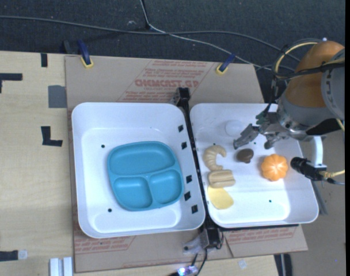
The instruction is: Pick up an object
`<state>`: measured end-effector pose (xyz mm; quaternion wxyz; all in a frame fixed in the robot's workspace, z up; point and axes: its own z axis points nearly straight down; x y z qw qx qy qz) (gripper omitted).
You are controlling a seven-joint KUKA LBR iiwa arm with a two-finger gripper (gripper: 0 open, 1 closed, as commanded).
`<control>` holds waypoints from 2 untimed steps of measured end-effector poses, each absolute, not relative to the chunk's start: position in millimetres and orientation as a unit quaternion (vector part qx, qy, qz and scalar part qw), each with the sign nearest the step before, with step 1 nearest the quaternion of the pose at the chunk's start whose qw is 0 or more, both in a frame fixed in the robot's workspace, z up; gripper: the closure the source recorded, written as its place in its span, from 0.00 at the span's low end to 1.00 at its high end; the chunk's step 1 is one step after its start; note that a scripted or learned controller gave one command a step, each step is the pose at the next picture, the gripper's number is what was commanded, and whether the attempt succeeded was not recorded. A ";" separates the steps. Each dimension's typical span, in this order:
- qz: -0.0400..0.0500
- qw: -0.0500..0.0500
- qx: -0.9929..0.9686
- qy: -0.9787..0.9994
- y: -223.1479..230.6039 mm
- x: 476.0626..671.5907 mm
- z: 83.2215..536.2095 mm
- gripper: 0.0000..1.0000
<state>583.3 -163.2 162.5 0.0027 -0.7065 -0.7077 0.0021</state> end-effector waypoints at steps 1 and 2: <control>0.002 0.002 -0.707 -0.708 -155.1 586.8 113.5 0.00; 0.001 0.001 -0.706 -0.708 -155.3 587.9 126.6 1.00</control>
